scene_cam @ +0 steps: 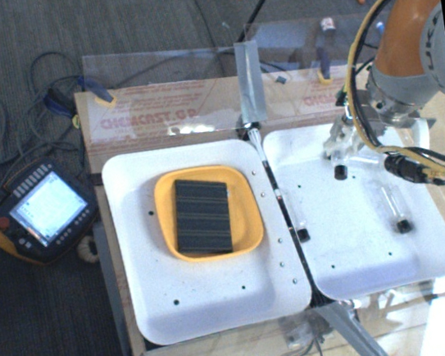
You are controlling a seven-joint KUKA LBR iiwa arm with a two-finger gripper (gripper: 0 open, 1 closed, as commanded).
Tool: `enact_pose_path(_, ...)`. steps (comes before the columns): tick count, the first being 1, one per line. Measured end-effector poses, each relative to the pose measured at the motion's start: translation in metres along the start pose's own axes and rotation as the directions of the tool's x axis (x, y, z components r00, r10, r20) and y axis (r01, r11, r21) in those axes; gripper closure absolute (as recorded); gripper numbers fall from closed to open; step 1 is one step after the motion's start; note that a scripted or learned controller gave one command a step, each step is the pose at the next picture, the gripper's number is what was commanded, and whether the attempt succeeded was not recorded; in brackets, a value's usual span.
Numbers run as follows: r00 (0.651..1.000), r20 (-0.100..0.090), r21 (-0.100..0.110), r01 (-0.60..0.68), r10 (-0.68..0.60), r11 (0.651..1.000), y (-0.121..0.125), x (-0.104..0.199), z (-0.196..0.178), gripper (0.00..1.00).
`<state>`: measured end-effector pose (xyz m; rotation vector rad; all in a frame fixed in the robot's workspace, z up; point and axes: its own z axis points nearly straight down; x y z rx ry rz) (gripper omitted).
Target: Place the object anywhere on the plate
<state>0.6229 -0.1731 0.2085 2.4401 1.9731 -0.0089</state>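
The dark ribbed block (202,216) lies flat on the yellow plate (249,229) in the left bin (144,292) — it looks stiff, light, best pinched across its short sides; the gripper (337,156) hovers over the right bin (360,264) — its state cannot be told

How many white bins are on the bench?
2. The left bin holds the yellow plate with a dark ridged block on it. The right bin sits beside it, under the arm.
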Motion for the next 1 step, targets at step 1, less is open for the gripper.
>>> enact_pose_path(1,1.0,0.0,0.0,0.0,0.0,1.0,0.0001,0.0,-0.0002,0.0)
